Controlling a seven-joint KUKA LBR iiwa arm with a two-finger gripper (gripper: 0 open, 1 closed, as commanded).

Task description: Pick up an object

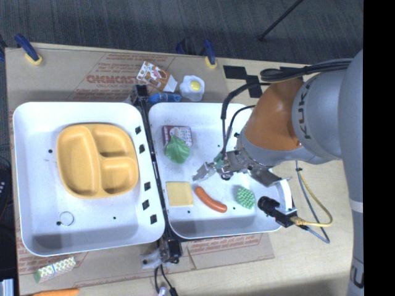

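Jaws parted and holding nothing, the gripper (pixel 208 170) hangs low over the right shallow white bin (pixel 203 113). In that bin we count five things: one green leafy toy vegetable (pixel 177 150) against one dark printed packet (pixel 179 133), one yellow square cheese slice (pixel 179 193), one orange sausage (pixel 210 200) and one green dotted piece (pixel 245 197). The left white bin (pixel 31 184) holds one yellow compartment tray (pixel 99 159). Beyond the bins lie one yellow-white egg toy (pixel 193 87) and one printed carton (pixel 151 74).
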